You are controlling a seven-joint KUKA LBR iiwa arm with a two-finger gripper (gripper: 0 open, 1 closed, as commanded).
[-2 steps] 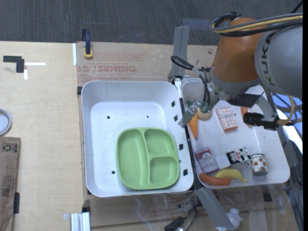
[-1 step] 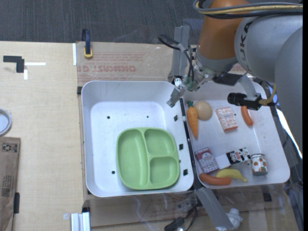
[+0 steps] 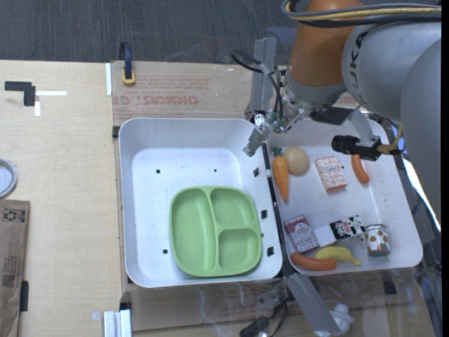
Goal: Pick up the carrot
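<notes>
The carrot is orange with a small green top. It lies lengthwise in the right bin, close along the bin's left wall. My gripper hangs above the far end of the divide between the two bins, just up and left of the carrot's green top. Nothing shows in it. The grey arm with its orange band reaches in from the upper right.
A beige round item touches the carrot's top on the right. The right bin also holds a pink box, a small sausage, a banana and several small packs. A green divided plate sits in the left bin.
</notes>
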